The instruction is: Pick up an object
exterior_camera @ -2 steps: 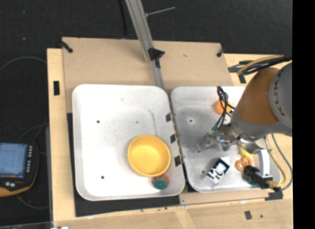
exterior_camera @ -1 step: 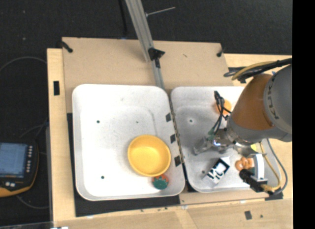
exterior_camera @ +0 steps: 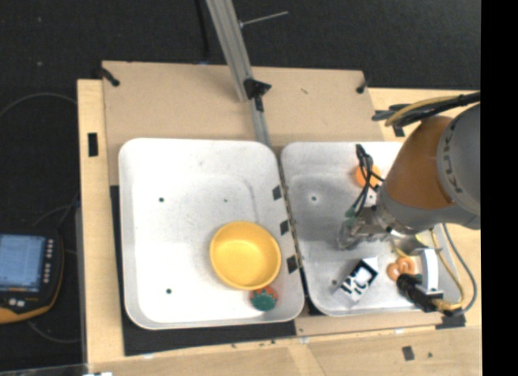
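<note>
A yellow bowl (exterior_camera: 245, 254) sits in the left bin (exterior_camera: 162, 172), near its front right corner. A small green and red object (exterior_camera: 264, 298) lies just in front of the bowl. In the right bin (exterior_camera: 316, 172), a black and white box (exterior_camera: 357, 280) lies near the front. An orange object (exterior_camera: 362, 175) sits at the back, partly hidden by the arm. Another orange piece (exterior_camera: 402, 268) shows at the right, by the arm. My gripper (exterior_camera: 350, 235) reaches down into the middle of the right bin, just behind the black and white box.
A grey metal pole (exterior_camera: 231, 39) slants from the top of the view down to the bins' shared edge. The arm's orange band (exterior_camera: 421, 164) covers the right bin's right side. A handheld screen (exterior_camera: 24, 273) lies off the bench at the left.
</note>
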You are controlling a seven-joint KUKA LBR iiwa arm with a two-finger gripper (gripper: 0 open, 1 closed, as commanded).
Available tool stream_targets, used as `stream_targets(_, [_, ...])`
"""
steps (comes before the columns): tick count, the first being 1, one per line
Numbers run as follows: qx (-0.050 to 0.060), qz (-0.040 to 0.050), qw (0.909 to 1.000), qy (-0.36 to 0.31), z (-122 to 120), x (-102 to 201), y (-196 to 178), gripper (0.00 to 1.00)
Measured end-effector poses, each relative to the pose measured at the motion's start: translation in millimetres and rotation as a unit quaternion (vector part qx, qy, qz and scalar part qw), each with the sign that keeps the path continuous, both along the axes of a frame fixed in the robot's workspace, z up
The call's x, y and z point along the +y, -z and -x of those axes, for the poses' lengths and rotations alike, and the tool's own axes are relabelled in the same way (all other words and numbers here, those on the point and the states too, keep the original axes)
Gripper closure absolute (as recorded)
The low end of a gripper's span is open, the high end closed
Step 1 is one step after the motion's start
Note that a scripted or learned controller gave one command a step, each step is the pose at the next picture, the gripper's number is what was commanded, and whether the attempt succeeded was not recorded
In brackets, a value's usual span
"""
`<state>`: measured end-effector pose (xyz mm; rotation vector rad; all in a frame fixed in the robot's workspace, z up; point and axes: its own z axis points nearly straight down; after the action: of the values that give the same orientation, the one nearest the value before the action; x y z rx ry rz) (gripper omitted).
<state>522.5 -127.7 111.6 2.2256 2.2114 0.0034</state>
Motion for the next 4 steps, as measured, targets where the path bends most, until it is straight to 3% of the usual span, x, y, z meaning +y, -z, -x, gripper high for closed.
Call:
stream_targets(3, [-0.001, 0.0002, 1.0000, -0.005, -9.1, 2.7, -124.0, 1.00])
stream_targets(4, [0.002, -0.0013, 1.0000, -0.007, -5.7, 56.5, -115.5, 1.00])
